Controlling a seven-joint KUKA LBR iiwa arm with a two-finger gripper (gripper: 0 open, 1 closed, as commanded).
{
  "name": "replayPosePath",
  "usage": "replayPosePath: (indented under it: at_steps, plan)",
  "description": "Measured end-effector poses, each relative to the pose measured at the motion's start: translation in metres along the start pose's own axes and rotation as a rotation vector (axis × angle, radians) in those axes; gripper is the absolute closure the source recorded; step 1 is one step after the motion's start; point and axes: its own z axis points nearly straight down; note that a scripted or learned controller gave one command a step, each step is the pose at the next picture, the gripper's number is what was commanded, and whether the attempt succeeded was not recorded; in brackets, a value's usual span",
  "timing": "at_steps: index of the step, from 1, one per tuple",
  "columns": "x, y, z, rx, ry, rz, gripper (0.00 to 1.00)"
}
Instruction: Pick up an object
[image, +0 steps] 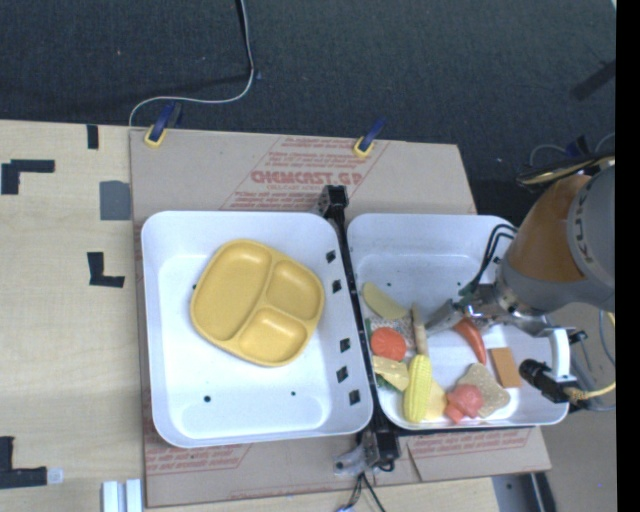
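The grey arm with its orange band reaches into the right white bin (440, 240), and its pincer (447, 312) sits low among the toy food there; whether it is open or closed cannot be told. Just beside the pincer lies a slim orange-red plastic carrot (472, 341). Nearer the bin's front wall are a yellow plastic corn cob (419, 385), a round red tomato (389, 344) and a pale bread slice (483, 389). The left white bin (170, 400) holds a yellow three-compartment plastic plate (257, 301).
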Motion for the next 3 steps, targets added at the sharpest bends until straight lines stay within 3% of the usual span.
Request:
replayPosePath:
  at_steps: [1,2,3]
  plan:
    - [-0.040,-0.057,-0.074,-0.001,-0.001,0.008,0.00]
    - [-0.014,-0.003,0.002,-0.001,-0.002,0.001,0.00]
    - [-0.039,-0.041,-0.073,-0.002,0.000,0.006,0.00]
